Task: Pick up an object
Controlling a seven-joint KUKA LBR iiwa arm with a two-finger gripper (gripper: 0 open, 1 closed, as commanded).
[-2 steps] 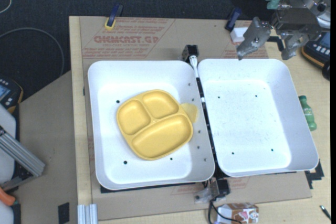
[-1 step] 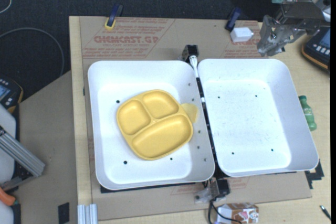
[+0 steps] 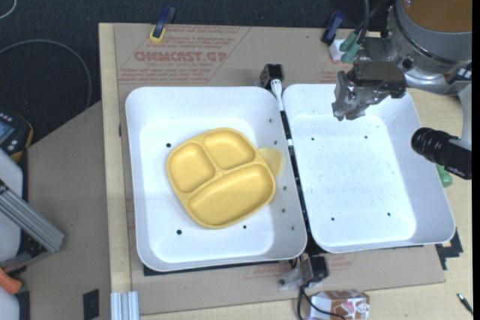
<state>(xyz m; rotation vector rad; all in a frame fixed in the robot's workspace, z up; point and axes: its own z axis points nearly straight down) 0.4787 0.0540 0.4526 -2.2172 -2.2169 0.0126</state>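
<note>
Dark carpet round the bench (image 3: 187, 56), two white bins. Gripper (image 3: 346, 110) hangs over the right bin (image 3: 375, 183), upper right of frame; can't tell its state. I see yellow divided tray (image 3: 220, 177) in left bin (image 3: 150, 161), centre-left

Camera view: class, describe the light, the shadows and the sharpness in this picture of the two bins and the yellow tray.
Camera view: even overhead light; the left bin and right bin are bright white with little glare; the yellow tray casts only a faint shadow and has soft highlights; the gripper looks slightly blurred; the dark floor is dim.
</note>
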